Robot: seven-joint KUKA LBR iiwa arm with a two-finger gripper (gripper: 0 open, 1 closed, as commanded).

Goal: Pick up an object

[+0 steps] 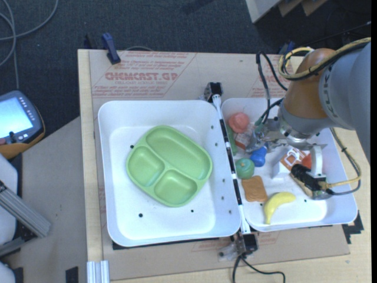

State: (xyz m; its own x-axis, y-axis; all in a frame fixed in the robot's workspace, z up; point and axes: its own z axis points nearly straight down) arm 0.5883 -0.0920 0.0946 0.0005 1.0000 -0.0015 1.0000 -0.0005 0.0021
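Camera view: two bins on worktop [147, 81].
End effector [272, 139]: over right bin [339, 208], grip state cannot tell.
Banana [275, 204]: right bin's near side.
Tray [169, 165]: left of right bin.

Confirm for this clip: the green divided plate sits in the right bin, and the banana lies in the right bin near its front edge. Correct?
Not quite. The camera view shows the green divided plate in the left bin, not the right. The banana does lie in the right bin near its front edge.
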